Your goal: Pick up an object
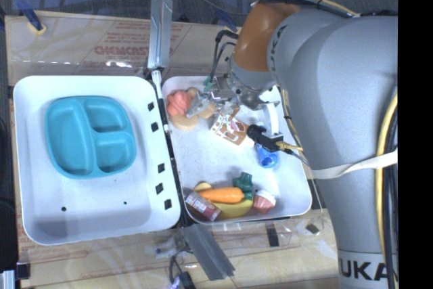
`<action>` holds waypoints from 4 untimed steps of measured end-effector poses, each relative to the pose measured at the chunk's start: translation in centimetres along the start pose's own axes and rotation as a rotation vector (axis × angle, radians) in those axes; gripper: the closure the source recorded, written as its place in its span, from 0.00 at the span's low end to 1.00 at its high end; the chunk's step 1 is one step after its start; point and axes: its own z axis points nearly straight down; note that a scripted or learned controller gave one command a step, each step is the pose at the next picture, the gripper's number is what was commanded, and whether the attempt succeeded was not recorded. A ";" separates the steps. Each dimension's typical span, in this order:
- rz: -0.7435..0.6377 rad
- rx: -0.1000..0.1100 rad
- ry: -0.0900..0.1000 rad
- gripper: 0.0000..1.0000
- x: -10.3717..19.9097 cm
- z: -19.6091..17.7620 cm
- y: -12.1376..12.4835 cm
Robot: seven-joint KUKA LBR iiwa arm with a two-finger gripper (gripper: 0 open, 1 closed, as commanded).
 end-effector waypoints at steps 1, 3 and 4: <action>0.013 -0.014 0.005 0.00 -2.6 -1.8 -1.2; -0.012 0.008 -0.020 0.00 -1.4 0.2 -0.2; 0.119 -0.002 -0.013 0.00 -1.1 0.2 0.1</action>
